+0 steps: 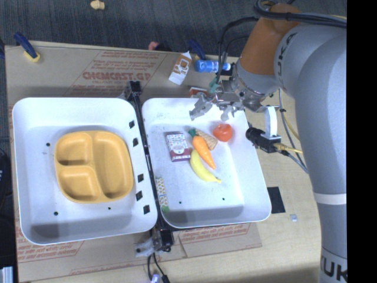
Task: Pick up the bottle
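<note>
Hovers open-fingered and grasping nothing, gripper [213, 109] above the right bin [250, 181], near tomato [222, 132], carrot [203, 148], banana [202, 168].

bench [70, 61] – cardboard-covered – bears left bin [23, 175], right bin [250, 184], side by side.

Two shallow white plastic bins were set side by side on the cardboard-covered tabletop [88, 69]. A yellow three-compartment plate [93, 165] was held in the left bin [26, 158]. In the right bin [247, 193], a small maroon packet [177, 145], an orange carrot [204, 149], a yellow banana [203, 169] and a red tomato [222, 132] were gathered close together.
</note>
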You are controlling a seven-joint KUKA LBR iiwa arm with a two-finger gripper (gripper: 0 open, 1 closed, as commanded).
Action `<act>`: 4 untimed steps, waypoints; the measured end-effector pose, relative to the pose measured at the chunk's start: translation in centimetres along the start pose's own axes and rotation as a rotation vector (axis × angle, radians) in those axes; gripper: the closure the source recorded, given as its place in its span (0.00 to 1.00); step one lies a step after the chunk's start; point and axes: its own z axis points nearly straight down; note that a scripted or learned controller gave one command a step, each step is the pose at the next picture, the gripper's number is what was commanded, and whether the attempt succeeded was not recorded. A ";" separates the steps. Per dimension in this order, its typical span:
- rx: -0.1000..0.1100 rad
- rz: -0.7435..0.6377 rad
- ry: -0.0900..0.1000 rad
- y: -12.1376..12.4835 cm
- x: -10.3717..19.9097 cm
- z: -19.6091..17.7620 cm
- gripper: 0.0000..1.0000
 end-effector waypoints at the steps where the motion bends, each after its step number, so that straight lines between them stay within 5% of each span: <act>1: 0.002 0.205 0.001 2.4 4.2 9.0 0.00; 2: 0.005 0.199 0.001 2.4 4.2 7.9 1.00; 3: 0.002 0.299 0.000 -1.7 12.0 1.6 1.00; 4: 0.001 0.164 0.000 -13.3 17.9 -5.5 1.00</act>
